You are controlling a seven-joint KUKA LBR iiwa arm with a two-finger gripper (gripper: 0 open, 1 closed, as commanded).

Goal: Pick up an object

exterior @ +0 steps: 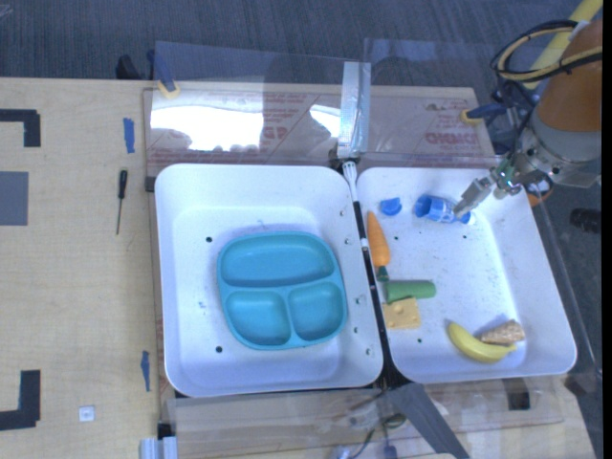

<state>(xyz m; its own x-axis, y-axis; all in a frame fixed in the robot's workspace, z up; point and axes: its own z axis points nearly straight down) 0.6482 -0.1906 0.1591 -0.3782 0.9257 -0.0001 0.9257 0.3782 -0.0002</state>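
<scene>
From above, the gripper [469,202] reaches down into the right bin [535,256] at its far end, its tip just beside or touching a blue toy [435,208], but I cannot tell how it is set or whether it has hold of anything. Nothing looks lifted: a smaller blue piece [390,207], the carrot [379,241], a green piece [409,290], a yellow block [402,315] and the banana [475,342] all lie on the bin floor. I'd say the pick is barely begun, with the grasp and lift both left to do.
</scene>
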